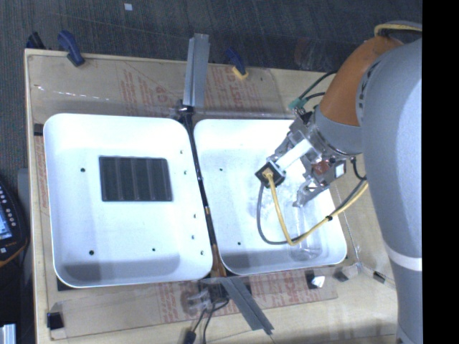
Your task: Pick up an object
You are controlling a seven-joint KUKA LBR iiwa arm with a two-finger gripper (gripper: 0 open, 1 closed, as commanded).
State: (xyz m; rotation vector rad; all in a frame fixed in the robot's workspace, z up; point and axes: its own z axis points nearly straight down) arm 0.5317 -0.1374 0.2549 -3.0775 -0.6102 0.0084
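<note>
Closest to the camera, a grey metal bracket lies on the bench, just in front of the right bin's near-left corner. Inside that bin, by its near-right corner, there is a faint, glassy shape on the floor; it is too pale for me to tell what it is. A yellow cable loops just above it, beside a black one, and both run up to a small white and black block on my wrist.

My gripper hangs over the right half of the right bin, about midway between its near and far walls. From this slant I cannot tell whether it is wide or narrow, and I see nothing held in it. My grey arm with its orange band comes in over the right bin's right rim.

The clearest thing to pick, a dark ribbed block, is not in the right bin. It lies flat in the left bin, which touches the right bin's left side, well apart from my gripper.

Beyond the right bin's far-left corner stands a grey metal bar, with a blue clamp just right of it and another blue clamp far to the left on the bench's far edge.
</note>
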